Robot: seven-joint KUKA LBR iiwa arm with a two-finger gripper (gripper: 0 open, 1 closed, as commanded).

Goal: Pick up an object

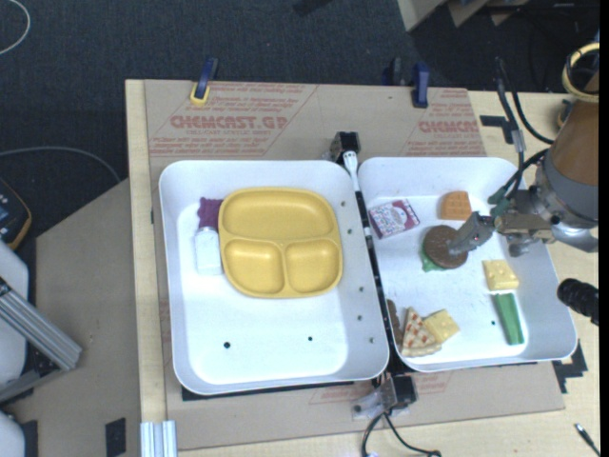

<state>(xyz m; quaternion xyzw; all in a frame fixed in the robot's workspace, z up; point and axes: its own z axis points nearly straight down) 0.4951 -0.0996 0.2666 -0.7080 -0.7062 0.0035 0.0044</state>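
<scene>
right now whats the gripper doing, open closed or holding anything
Gripper: down over the brown round object in the right bin; open or closed cannot be told, no hold visible.

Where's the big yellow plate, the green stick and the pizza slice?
Yellow plate (281, 241): camera view, on the ridge between its compartments.
Green stick (510, 318): camera view, middle of its length.
Pizza slice (415, 331): camera view, centre of its topping.

I count two white bins (181, 255). Left bin: one yellow divided plate (281, 241), one purple item (208, 211), one white item (206, 250). Right bin: seven small objects (501, 274).
</scene>
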